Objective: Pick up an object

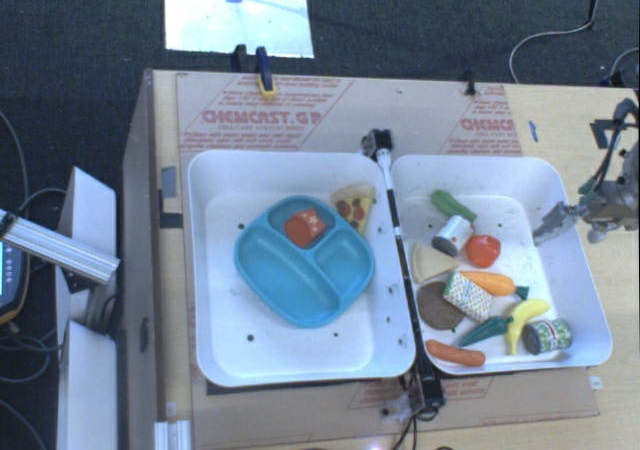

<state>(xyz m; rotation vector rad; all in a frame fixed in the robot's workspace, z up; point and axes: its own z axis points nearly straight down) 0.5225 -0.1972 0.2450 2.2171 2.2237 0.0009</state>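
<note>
Progress looks like zero so far: your gripper [556,221] hangs over the right bin [578,268]'s right rim with nothing visibly in it, and I can't tell how wide it's set. All the toys are down, with the tomato [482,250], carrot [490,283] and banana [524,323] packed tight, so neighbours crowd any grab; the left bin [215,268] has a blue plate [300,273].

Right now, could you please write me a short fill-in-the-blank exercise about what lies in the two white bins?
1. The red toy tomato piece sits on the divided ____ plastic plate.
2. The toy pizza slice lies in the ____ bin.
3. The yellow toy banana lies beside the small green-labelled ____ in the right bin.

Missing words: blue; left; can
</note>
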